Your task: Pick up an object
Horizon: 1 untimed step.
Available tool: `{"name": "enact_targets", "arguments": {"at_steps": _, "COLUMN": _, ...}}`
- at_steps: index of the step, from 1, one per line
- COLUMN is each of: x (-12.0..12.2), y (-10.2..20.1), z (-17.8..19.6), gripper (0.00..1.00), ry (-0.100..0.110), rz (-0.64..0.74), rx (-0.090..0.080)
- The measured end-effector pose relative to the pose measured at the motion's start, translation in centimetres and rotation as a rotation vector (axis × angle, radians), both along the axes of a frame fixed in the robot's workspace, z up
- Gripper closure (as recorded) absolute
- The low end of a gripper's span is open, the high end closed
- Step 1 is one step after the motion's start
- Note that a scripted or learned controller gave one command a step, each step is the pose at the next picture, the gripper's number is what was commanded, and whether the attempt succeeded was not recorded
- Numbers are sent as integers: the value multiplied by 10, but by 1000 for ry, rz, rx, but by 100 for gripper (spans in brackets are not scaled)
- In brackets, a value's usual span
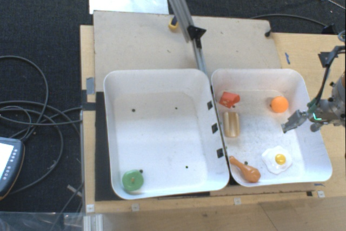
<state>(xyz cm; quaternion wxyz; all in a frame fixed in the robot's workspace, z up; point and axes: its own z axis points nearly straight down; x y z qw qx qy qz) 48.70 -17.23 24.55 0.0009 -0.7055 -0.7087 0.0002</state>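
Your gripper (296, 121) sits by the right bin's (303, 84) right edge; finger state cannot be determined. The ball (279, 104) lies near it. The egg (278, 160) rests near the front-right corner.

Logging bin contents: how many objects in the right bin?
5: red block and tan cylinder near the divider, orange ball at back, fried egg and carrot in front.

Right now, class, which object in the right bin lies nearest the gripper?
The round orange ball; the fried egg, carrot, tan cylinder and red block lie farther from the gripper.
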Motion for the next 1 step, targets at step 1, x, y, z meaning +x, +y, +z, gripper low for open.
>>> {"name": "enact_targets", "arguments": {"at_steps": 1, "x": 1, "y": 0, "z": 1, "gripper": 0, "ry": -4, "rz": -1, "rx": -1}}
